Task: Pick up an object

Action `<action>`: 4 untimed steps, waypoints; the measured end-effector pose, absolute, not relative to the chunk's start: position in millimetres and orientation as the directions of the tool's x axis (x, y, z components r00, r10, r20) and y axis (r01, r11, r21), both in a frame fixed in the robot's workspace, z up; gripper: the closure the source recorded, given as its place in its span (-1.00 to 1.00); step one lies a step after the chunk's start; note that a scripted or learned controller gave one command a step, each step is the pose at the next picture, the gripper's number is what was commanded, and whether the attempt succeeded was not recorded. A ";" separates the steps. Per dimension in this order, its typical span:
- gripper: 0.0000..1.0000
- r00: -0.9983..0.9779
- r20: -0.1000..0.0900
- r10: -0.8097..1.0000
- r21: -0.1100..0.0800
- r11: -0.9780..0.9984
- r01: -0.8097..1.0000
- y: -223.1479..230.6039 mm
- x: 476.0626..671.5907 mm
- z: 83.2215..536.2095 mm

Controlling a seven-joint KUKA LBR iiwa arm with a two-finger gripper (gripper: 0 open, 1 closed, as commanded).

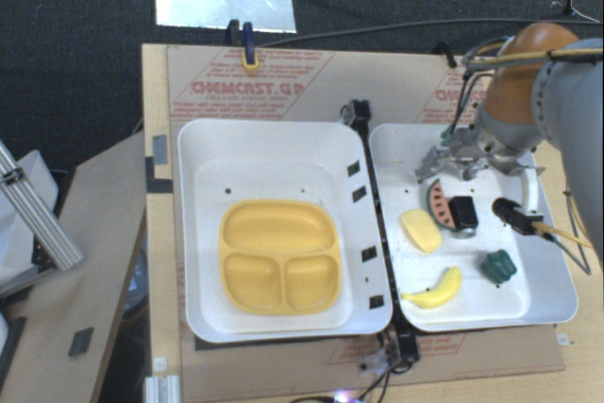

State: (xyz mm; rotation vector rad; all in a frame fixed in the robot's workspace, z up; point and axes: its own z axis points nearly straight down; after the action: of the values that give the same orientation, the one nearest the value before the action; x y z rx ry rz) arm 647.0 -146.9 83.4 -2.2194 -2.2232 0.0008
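Overhead, pincer (461, 163) hovers beside watermelon slice (438, 202), near bin rim (376, 167).

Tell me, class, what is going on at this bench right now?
A grey robot arm with an orange band reaches in from the right, its gripper low over the far part of the right bin. That bin holds a watermelon slice, a small black block, a pale yellow piece, a banana and a green item. Nothing shows between its fingers. The left bin holds a yellow divided tray.
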 end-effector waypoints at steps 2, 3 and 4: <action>1.00 -0.004 -0.001 1.000 0.007 0.004 1.000 -146.7 652.7 141.1; 1.00 -0.001 -0.002 1.000 0.008 0.001 1.000 -157.0 654.5 199.0; 1.00 -0.004 -0.002 1.000 0.009 0.004 1.000 -157.3 656.4 253.5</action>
State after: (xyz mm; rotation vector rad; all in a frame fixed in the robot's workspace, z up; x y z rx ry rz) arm 656.4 -157.3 253.5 -2.2220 -2.2315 -0.0075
